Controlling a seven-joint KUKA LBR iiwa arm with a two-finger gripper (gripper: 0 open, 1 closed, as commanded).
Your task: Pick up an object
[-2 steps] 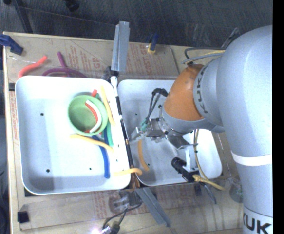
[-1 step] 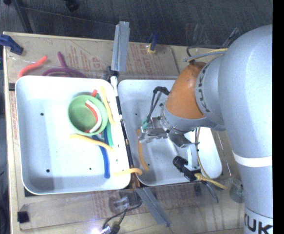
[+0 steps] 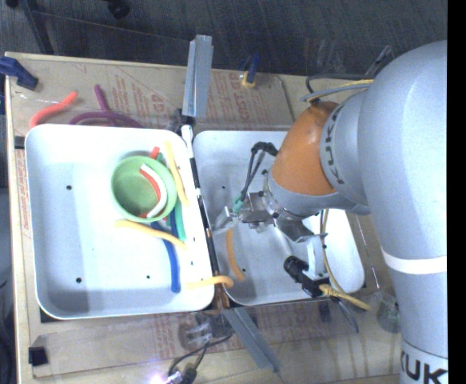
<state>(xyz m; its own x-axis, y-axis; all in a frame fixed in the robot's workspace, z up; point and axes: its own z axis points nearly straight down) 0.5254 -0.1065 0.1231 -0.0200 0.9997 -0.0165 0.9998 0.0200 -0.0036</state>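
Bench [image 3: 137, 82]: a brown board, seen from above at a slant, bearing two shallow white bins side by side.

Left bin [image 3: 65, 238]: holds a small heap of things toward its right wall; the left part of its floor shows bare white.

Green bowl [image 3: 143, 187]: sits near the middle of the left bin, upright, with a red-and-white curved piece [image 3: 157, 184] lying across its mouth.

Yellow strip [image 3: 149, 232]: lies just below the bowl, running toward the bin's right wall.

Blue strip [image 3: 175, 266]: lies beside the right wall of the left bin, pointing toward its near edge.

Second yellow piece [image 3: 213, 281]: rests on the near right corner of the left bin, across the rim between the two bins.

Right bin [image 3: 217, 154]: largely covered by the arm; its left part shows bare floor.

Orange strip [image 3: 233, 254]: a thin curved piece on the floor of the right bin, near its left wall, just below the gripper.

Arm [image 3: 392, 158]: grey, with an orange band, reaching in over the right bin.

Gripper [image 3: 239, 210]: low over the left part of the right bin, near the wall between the bins; whether it is apart or together cannot be told, and nothing is seen held.

Orange tube [image 3: 53, 109] and purple tube [image 3: 105, 117]: lie on the bench at its far left corner, outside the bins.
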